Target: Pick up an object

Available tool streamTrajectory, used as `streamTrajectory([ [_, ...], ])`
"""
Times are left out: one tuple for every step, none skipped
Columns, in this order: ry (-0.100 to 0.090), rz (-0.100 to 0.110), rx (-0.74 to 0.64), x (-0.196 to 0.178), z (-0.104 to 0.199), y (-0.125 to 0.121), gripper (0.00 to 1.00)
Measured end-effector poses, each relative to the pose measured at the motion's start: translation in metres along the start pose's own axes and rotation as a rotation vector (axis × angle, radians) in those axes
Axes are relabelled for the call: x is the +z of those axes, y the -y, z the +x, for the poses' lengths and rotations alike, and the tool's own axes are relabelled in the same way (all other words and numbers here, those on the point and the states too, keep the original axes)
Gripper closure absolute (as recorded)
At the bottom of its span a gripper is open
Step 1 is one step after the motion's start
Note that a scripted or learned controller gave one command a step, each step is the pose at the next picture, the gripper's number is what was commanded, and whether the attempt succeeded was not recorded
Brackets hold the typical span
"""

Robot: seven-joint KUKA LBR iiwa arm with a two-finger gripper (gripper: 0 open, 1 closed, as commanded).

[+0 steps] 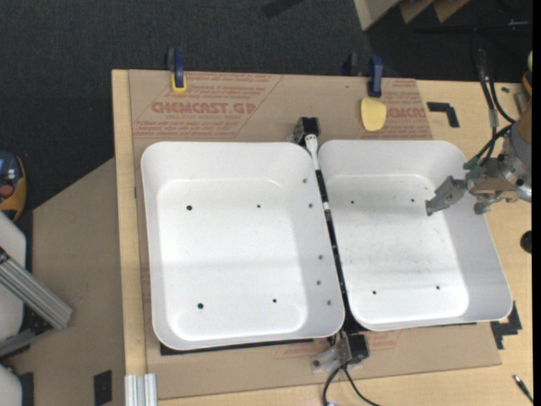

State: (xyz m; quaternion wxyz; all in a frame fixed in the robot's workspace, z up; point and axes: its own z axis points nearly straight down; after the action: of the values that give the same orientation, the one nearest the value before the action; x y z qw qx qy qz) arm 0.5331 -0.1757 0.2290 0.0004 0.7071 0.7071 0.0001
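White plastic makes up both shallow bins, and the right bin (397,311) serves as the landmark for everything else. The gripper (441,200) hangs over that bin's far right part, just inside its right wall, with the arm's wrist (499,180) reaching in across the rim from the right. One grey finger shows as a slanted blade pointing down and toward the bin's middle. Whether the jaws stand apart or together cannot be told from this slant, and nothing can be seen between them.

As for the thing to be picked up, no loose object can be made out on the right bin's floor, which carries small dark dots and faint scuffing. The left bin (169,311), touching the right bin along their shared edge, looks the same. So where the task's object lies cannot be told, and its weight, stiffness and best place to grip cannot be judged either.

Beyond the right bin's far rim, on the brown board (211,108), sits a small yellow piece (373,113) just below a blue clamp (375,73). It looks like part of the fixture, not a target.

The arm's pose reads as low and near the bin floor, wrist tilted so the tool angles inward.
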Motion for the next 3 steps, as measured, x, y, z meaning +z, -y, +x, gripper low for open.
streamTrajectory([
  [0.002,-0.003,0.000,-0.011,0.000,-0.001,1.00],
  [-0.007,0.007,-0.011,0.000,0.127,0.044,1.00],
  [0.004,-0.010,0.005,-0.097,0.063,0.054,1.00],
])
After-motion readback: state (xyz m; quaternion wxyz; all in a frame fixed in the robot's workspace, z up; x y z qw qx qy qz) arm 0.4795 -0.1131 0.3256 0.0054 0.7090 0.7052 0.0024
